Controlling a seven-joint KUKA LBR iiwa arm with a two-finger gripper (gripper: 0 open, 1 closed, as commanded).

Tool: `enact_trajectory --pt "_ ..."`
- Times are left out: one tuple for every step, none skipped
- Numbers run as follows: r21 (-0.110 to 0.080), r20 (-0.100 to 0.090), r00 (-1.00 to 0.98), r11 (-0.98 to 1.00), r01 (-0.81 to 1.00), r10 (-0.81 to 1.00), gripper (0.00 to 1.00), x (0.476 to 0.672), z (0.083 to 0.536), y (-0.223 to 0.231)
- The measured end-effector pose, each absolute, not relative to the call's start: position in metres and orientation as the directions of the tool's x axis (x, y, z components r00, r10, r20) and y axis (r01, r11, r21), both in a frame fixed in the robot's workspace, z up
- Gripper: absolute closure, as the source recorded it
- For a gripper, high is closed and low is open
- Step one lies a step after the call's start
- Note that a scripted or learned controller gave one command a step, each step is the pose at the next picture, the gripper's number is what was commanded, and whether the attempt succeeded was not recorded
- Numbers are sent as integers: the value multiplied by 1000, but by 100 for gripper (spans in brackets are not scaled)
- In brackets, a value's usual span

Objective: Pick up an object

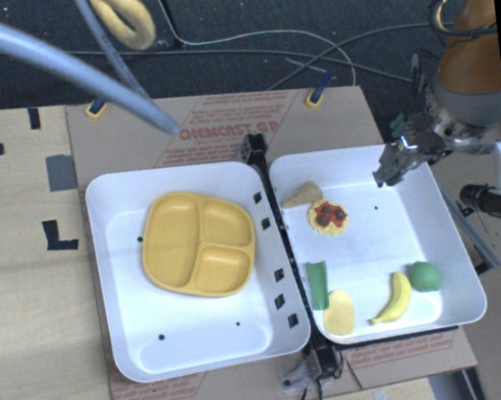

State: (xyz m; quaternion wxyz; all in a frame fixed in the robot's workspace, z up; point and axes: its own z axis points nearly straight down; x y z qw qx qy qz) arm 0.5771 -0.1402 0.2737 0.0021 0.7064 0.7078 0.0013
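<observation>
Hovering over the right bin's (457,255) upper right corner, the pincer (390,171) is seen; its opening cannot be told. A banana (391,299), green ball (424,276), green stick (317,285), yellow piece (339,312) and red-topped disc (329,217) are spread below it, well apart.

Sitting in the left bin (120,283): divided plate (198,243). Right of it, in the right bin (446,243): banana (391,299), maybe a pizza slice (328,218).
</observation>
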Motion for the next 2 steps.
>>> enact_trajectory --pt "-1 0 -5 5 1000 1000 100 565 271 -96" --pt "-2 1 -6 6 1000 1000 100 565 260 -40"
